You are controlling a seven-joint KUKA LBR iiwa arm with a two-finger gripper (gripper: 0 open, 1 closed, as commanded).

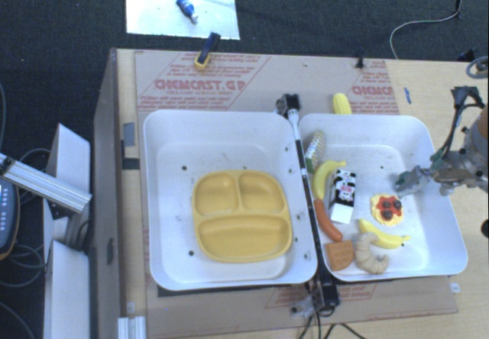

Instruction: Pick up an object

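Observation:
The right bin (437, 242) holds several toy foods: a corn cob (315, 148), a curved banana (324, 175), a black-and-white milk carton (344, 194), an orange sausage (328, 221), a cracker (338, 254), a croissant (370, 252), a second banana (384, 236) and a yellow tart with red berries (388, 208). My gripper (405, 179) hangs over the right side of this bin, just above and right of the tart. Nothing shows held in it.
The left bin (164, 177) holds a yellow divided plate (241, 215). Another yellow piece (341, 104) lies on the bench behind the right bin's far rim. A black bar (302, 169) runs between the two bins. The arm (462, 166) reaches in from the right.

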